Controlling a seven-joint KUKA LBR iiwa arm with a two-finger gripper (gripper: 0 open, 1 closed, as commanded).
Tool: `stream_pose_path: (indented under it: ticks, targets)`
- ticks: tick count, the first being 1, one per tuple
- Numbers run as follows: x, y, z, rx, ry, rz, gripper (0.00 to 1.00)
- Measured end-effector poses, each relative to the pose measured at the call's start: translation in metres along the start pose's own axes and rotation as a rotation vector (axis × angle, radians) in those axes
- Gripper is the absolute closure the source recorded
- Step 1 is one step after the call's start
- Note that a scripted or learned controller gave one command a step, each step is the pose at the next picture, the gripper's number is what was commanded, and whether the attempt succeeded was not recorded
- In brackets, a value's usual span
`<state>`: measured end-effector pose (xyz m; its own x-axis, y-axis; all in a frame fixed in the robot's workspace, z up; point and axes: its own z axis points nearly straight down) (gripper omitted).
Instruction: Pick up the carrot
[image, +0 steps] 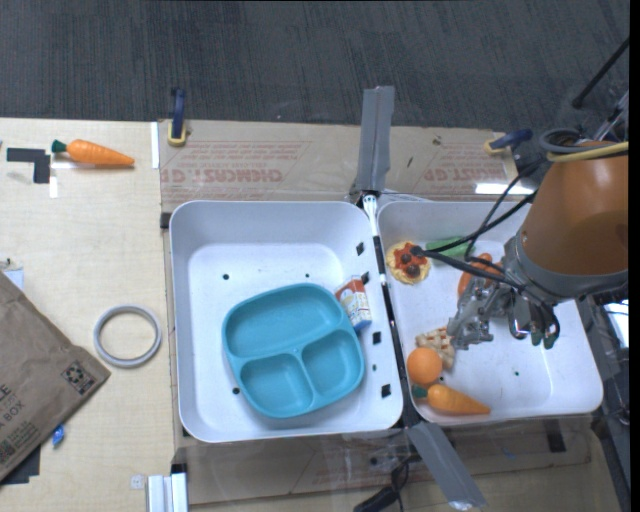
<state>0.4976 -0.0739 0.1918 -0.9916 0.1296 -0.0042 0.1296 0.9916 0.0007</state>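
Carrot (457, 401) is seen in the camera view lying flat on the floor of the right bin (560, 395), close to that bin's near-left corner, with its long axis running roughly left to right and its pointed tip toward the right. An orange ball-like fruit (424, 366) is set just above it, touching or nearly so, and a small waffle-like piece (437, 342) lies beside that. The gripper (478, 318) is hung over the middle of the same bin, with the orange-banded arm (580, 215) reaching in from the right. The carrot is judged to lie down and slightly left of the gripper in this view, near but not under it. Whether the gripper's 2 jaws are spread or closed cannot be told, since dark cabling and metal overlap there; nothing is seen held. A small pizza-like toy (408, 261) and an orange-red item (478, 268), partly hidden by the gripper, are placed farther back in the right bin. A blue divided plate (292, 348) and a small bottle-like item (356, 300) are held in the left bin (200, 330). A 2nd carrot (92, 153) lies well apart on the bench top at far left, and a roll of tape (127, 334) is also there. For the coming move, a short shift toward the near-left corner would be called for, with the jaws set across the carrot's long axis, and the neighbouring fruit could be struck.
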Motion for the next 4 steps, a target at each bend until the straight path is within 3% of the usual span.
stream_pose_path:
  ticks: [1, 2, 3, 4]
  targets:
    - [-0.025, -0.063, -0.024, 0.001, 0.0, 0.198, 1.0]
    - [-0.016, -0.062, 0.034, 0.0, 0.004, 0.263, 1.0]
    - [-0.112, -0.055, -0.021, 0.002, 0.0, 0.507, 1.0]
    - [-0.042, -0.032, 0.02, 0.003, 0.004, 0.573, 1.0]
